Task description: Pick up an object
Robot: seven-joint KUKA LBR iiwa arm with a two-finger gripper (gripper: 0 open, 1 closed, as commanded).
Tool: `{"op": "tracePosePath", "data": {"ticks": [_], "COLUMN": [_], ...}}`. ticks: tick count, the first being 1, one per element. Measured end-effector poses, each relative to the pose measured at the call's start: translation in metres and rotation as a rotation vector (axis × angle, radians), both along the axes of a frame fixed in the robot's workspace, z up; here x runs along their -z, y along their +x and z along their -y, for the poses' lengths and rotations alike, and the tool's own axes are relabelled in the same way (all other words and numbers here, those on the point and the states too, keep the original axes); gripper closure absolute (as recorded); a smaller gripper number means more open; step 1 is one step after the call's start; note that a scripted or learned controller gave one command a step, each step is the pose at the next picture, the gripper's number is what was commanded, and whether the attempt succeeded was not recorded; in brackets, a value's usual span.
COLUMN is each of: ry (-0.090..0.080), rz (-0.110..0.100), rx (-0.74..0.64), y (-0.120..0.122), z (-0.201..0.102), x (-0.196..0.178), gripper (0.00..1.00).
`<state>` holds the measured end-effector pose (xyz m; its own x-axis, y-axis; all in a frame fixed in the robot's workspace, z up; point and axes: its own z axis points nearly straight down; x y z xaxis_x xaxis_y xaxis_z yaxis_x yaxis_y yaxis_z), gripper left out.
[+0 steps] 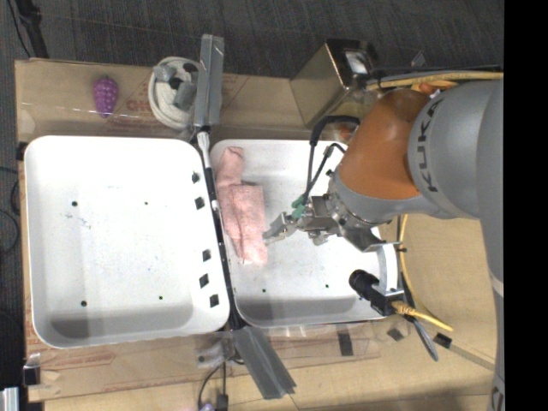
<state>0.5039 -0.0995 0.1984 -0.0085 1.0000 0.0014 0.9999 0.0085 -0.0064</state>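
Camera view looks down on my fingers (276, 228) hanging over the right bin (295, 311), tips just beside the pink cloth (239, 212) that lies against that bin's left wall. I cannot tell whether they are spread or pinched. The left bin (111, 229) sits alongside on the tabletop (60, 101), where a purple object (105, 95) rests.

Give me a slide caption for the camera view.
Gripper hovers beside pink cloth in the right bin; left bin alongside.
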Motion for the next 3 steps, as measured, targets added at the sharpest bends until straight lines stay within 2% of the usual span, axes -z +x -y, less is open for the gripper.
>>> {"op": "tracePosePath", "data": {"ticks": [1, 2, 3], "ry": [-0.001, 0.001, 0.001], "rz": [0.002, -0.001, -0.004], "rx": [-0.036, -0.137, -0.141], "y": [0.041, 0.058, 0.058], "z": [-0.006, -0.008, -0.007], "x": [0.050, 0.108, 0.099], "gripper": [0.00, 0.00, 1.00]}}
